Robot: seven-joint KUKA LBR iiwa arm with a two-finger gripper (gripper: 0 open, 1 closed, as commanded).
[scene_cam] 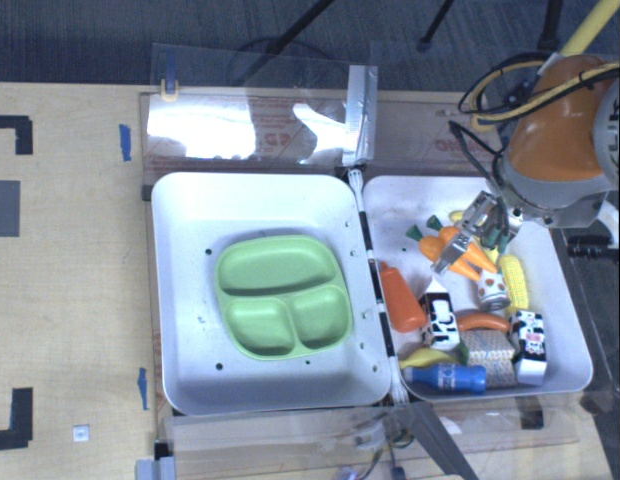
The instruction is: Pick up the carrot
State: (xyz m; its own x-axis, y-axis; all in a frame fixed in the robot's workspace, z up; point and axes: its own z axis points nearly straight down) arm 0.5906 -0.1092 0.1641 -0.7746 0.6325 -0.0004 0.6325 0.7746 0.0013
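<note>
The gripper [458, 250] (fingers apparently apart) sits over the carrot [460, 245] in the right bin [575, 313].

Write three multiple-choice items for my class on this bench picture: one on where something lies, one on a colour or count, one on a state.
1. Where does the green divided plate lie?
A. In the left bin
B. In the right bin
C. On the bench outside both bins

2. How many compartments does the green divided plate have?
A. One
B. Three
C. Five

3. How does the carrot stand with the gripper?
A. It hangs high above the bins
B. It lies in the right bin with the gripper down at it
C. It lies on the plate

Answers:
1. A, since the plate sits in the middle of the left bin.
2. B, since one long section lies above two smaller ones.
3. B, since the carrot lies among the toys in the right bin, with the gripper just over it.
</note>
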